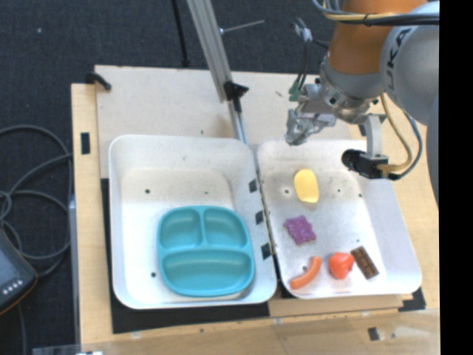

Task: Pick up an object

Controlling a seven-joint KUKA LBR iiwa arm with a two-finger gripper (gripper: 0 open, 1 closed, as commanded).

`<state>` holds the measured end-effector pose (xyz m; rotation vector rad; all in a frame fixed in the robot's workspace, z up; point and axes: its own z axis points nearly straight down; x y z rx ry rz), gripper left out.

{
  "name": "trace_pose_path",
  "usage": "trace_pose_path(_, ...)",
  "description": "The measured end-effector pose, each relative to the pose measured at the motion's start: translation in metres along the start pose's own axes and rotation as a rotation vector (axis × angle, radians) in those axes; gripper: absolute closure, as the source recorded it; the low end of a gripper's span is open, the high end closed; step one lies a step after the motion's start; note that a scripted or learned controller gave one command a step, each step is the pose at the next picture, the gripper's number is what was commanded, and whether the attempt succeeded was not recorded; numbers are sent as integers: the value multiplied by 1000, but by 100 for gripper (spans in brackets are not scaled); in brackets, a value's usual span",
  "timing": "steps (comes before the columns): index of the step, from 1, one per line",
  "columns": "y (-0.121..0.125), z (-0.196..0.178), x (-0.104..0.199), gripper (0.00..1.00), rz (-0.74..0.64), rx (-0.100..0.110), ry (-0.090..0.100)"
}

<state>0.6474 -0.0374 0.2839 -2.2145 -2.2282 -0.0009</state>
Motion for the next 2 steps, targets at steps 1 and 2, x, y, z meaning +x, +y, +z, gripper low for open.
trace_pose_path(1, -10, 22, 54, 100, -1, 2, 1)
trace_pose_path(2, -11, 29, 99, 100, 0, 2, 0)
